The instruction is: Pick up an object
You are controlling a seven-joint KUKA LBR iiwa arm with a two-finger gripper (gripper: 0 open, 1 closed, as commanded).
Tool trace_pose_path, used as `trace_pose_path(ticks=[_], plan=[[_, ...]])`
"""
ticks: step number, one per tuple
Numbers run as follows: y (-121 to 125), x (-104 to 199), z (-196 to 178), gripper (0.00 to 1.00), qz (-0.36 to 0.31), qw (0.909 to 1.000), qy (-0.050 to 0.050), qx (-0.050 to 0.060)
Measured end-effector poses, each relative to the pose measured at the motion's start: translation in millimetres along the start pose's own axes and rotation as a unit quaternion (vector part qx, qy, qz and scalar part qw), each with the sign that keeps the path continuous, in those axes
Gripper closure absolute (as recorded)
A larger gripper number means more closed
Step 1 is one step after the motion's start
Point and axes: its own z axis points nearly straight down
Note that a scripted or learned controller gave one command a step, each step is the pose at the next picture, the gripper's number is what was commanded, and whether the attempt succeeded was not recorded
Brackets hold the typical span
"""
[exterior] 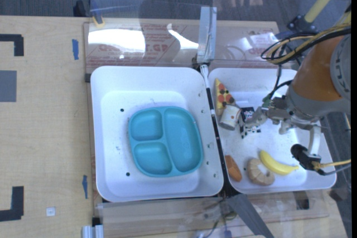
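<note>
Two shallow white bins sit side by side on the tabletop (44, 136). The left bin (106, 92) holds a turquoise divided plate (165, 141) with three compartments, lying flat near the bin's middle.

The right bin (251, 78) carries the loose objects. A yellow banana (276, 164) lies toward the near right corner, with a tan bread roll (260, 171) touching its left end and a small orange-brown piece (234, 169) just left of that, close to the bin's left wall. Farther back along that wall is a yellow wedge with red dots (223, 95), and just near of it a small white cup-like item (229, 117), tilted.

The arm (321, 72) reaches in from the right, its orange band above the bin's right side. The gripper (251, 120) hangs low over the middle of the right bin, just right of the white cup-like item; whether its fingers are spread or pressed together cannot be told, and nothing is seen held.

Behind the bins, clear panels (145, 36) bear faint reddish printing, too blurred to read. Strips of blue tape (75, 48) mark the tabletop at left.
</note>
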Motion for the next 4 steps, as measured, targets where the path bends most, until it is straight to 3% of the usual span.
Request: trace_pose_path(ticks=[1,2,3,4], plan=[[28,21,13,0.0,0.059,0.9982,0.001,-0.008],[67,21,14,0.0,0.066,0.9978,0.002,-0.005],[89,44,13,0.0,0.218,0.9759,0.001,-0.007],[76,40,12,0.0,0.196,0.9805,0.004,-0.016]])
